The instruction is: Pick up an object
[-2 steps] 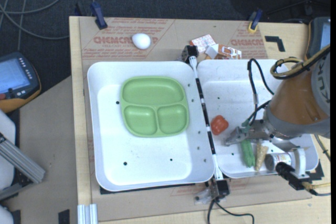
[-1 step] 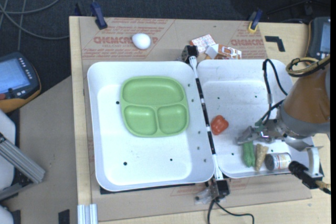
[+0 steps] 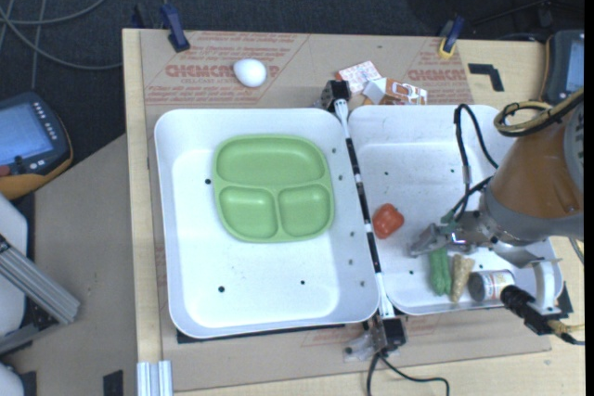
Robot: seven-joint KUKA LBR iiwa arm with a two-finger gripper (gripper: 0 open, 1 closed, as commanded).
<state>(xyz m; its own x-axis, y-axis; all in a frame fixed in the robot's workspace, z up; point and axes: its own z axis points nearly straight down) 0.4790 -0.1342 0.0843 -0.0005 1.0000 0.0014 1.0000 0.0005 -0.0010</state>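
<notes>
camera view | I see the grey two-finger gripper (image 3: 430,242) low in the right white plastic bin (image 3: 408,139), whether parted or closed I cannot tell | small red-orange rounded object (image 3: 387,219) at its 10 o'clock, apart | green oblong object (image 3: 438,274) at 5 o'clock, beside a tan one (image 3: 459,277) | green three-compartment plastic tray (image 3: 274,186) in left bin (image 3: 186,227)

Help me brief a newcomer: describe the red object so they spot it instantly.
Start at the right bin. The red object lies by its left wall, beside the divide. It is small, rounded and red, unlike the green and tan pieces nearer the gripper.
</notes>
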